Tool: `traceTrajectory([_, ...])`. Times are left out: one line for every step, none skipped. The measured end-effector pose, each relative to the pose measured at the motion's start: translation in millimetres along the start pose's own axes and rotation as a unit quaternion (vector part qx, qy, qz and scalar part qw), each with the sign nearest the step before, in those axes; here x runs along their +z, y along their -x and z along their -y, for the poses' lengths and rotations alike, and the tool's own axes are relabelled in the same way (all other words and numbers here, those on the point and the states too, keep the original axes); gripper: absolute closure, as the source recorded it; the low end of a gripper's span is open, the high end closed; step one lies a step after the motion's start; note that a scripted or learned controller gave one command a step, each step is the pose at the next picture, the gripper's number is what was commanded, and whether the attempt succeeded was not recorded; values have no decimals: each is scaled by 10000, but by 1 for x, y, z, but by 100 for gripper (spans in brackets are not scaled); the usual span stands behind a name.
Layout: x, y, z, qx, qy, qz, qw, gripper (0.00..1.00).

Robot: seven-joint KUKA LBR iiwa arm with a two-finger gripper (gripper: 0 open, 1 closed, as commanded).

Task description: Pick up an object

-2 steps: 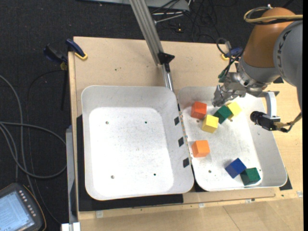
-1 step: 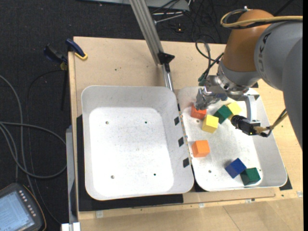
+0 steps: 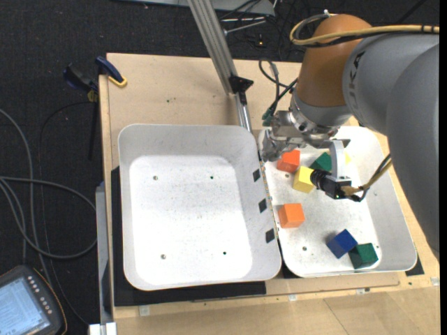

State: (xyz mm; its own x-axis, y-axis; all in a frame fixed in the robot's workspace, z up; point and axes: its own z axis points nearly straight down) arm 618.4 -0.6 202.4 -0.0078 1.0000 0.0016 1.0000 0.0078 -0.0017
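Dark green cube (image 3: 364, 255) touching blue cube (image 3: 341, 243); pincer (image 3: 274, 145) beside orange block (image 3: 288, 160).

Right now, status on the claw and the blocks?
Claw low at right bin far-left corner, grip state unclear. Nothing seen held. Orange block beside it; yellow block and green block crowd close.

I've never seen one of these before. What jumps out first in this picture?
The big grey arm with its orange band looms in from the right, bent down over the right bin. Bright little blocks lie scattered there: orange, yellow, blue, green. The left bin sits beside it.
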Motion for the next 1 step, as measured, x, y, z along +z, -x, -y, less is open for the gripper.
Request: traceTrajectory([0, -53, 7, -1, -1, -3, 10000, 100])
